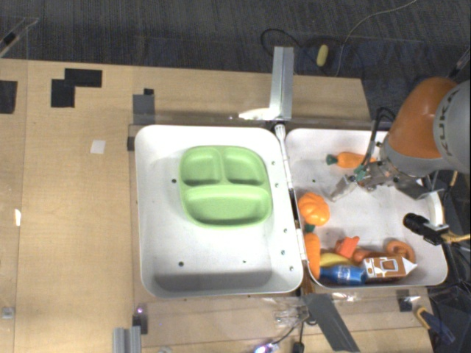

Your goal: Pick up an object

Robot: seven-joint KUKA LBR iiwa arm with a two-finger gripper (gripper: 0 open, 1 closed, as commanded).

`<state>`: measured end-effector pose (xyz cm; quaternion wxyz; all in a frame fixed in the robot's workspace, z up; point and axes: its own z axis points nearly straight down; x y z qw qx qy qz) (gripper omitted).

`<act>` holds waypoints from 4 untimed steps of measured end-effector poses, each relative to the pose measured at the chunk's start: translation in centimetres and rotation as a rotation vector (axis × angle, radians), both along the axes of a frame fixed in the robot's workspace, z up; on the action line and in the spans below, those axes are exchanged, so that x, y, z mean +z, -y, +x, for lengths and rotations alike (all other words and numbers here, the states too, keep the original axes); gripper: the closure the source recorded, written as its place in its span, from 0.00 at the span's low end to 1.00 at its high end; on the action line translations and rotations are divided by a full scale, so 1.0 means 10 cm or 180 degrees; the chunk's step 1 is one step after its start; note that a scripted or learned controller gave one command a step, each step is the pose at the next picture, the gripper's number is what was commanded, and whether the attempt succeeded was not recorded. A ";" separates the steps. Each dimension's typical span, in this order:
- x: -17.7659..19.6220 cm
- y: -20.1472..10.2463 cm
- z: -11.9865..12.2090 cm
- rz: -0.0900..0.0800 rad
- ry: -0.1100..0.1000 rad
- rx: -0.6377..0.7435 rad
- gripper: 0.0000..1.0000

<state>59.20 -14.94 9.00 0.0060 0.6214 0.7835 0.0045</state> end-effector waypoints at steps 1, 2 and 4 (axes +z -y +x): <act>-0.04 -0.10 0.70 0.0011 -0.0153 -0.0163 0.00; 0.10 -0.10 0.73 -0.0007 -0.0117 -0.0141 1.00; 0.73 -0.42 0.61 0.0004 -0.0021 -0.0368 1.00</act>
